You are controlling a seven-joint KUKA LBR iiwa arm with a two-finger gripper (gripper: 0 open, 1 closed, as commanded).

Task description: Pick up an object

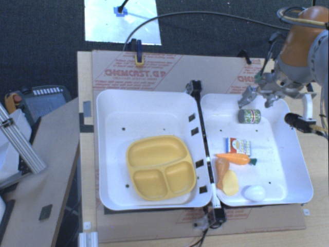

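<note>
- Arm (303, 40) enters from the surface's right side; pincer (262, 98) hangs over the far part of the right bin (295, 158), close above a small can (249, 116).
- Pincer state: fingers appear spread, nothing between them. No grip on any obj.
- Likely target, by judgement: the can, lying on its side near the right bin's far edge, just below the pincer.
- Other objs in right bin: small carton (238, 146) mid-bin; carrot (235, 159) touching its near side; pale yellow piece (230, 183) and white egg-shaped item (254, 193) toward the near edge.
- Left bin (110, 138) holds a yellow compartment tray (161, 166), well apart from the pincer.
- Recommended approach: centre pincer over the can's mid-length, fingers set across its round body, not its ends, so it can't roll out.
- Descend straight; close only once fingers straddle the can.
- Risk: can may roll on bin floor if nudged off-centre; bin's far wall is near, so approach clearance is tight.
</note>
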